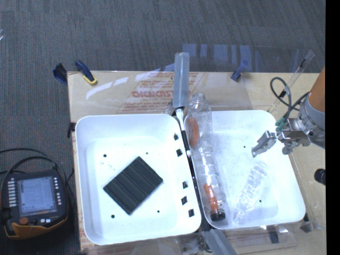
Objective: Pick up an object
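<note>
A black ribbed flat pad [133, 185] lies in the left bin [87, 142]. In the right bin [295, 195], two clear plastic bottles with orange parts lie end to end along the left wall, one higher up [197, 122] and one lower with a dark cap [211, 195]. A third clear bottle [251, 189] lies at a slant nearer the middle. My gripper [274, 145] hangs over the right bin's upper right part, above and to the right of that third bottle. Its fingers are spread open with nothing between them.
A clear upright post [181, 81] stands at the back of the wall between the bins. Blue clamps [84, 73] [237, 74] grip the bench's back edge. A teach pendant [34, 198] lies on the floor at left. Cables [282, 92] loop near my wrist.
</note>
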Tool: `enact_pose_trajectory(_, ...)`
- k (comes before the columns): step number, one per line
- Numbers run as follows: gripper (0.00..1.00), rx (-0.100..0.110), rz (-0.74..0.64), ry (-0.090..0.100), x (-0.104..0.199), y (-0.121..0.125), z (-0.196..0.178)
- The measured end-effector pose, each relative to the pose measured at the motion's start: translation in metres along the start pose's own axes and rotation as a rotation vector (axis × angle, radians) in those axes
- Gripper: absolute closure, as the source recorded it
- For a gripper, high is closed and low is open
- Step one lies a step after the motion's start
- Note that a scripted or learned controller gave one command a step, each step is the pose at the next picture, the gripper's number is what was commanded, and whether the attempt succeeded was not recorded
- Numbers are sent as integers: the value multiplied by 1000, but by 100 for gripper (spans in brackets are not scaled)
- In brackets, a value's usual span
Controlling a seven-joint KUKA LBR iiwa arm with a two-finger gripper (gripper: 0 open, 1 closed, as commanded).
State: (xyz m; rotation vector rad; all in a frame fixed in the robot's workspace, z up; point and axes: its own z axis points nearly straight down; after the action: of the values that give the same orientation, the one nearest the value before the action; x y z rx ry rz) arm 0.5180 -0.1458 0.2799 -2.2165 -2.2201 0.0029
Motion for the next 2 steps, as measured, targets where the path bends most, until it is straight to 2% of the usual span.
enact_pose_trajectory(1,0,2,-31,0,43,30,102)
enact_pose_trajectory(2,0,1,318,0,11,34,112)
